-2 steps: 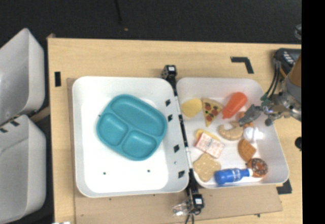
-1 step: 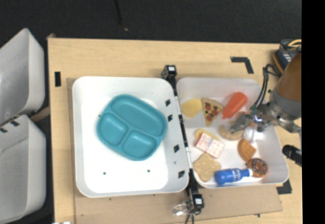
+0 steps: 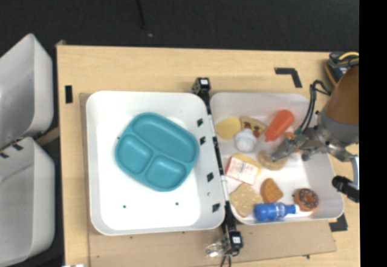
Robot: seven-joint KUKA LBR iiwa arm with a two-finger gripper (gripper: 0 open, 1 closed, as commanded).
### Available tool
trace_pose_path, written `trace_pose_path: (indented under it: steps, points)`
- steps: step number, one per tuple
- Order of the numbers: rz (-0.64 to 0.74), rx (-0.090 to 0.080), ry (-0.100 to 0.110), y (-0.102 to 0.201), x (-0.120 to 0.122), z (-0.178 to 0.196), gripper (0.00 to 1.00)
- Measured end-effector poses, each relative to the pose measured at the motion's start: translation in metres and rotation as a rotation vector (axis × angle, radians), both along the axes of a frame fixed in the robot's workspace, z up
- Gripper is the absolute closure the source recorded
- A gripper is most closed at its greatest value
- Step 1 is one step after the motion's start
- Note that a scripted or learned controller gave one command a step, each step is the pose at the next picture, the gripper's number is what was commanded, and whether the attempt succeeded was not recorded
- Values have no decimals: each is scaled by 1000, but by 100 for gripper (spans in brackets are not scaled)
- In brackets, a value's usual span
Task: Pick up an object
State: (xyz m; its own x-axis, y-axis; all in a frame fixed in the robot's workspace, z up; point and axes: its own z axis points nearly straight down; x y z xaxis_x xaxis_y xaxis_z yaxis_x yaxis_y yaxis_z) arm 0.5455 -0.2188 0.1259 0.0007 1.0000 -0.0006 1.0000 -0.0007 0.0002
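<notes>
The tool [image 3: 284,152] is hovering over a tan cookie-like piece [image 3: 270,160] in the right bin [image 3: 319,170] (finger state: can't tell); it's looking light, stiff and flat, so pinching across its edges seems safest.

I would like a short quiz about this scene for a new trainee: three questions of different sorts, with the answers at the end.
1. True or false: the blue divided plate lies in the same bin as the toy food.
2. Multiple choice: which thing lies nearest the front wall of the right bin? A) orange carrot B) blue bottle C) yellow round piece
3. Fill in: the gripper reaches in from the view's ____ side.

Key
1. False: the plate lies in the left bin, the food in the right one.
2. B.
3. Right; it is low over the right bin, beside a tan piece.
</notes>
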Motion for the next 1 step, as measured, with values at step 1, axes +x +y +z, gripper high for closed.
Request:
trace_pose_path:
  steps: [1]
  points:
    - [-2,1,3,-1,0,6,100]
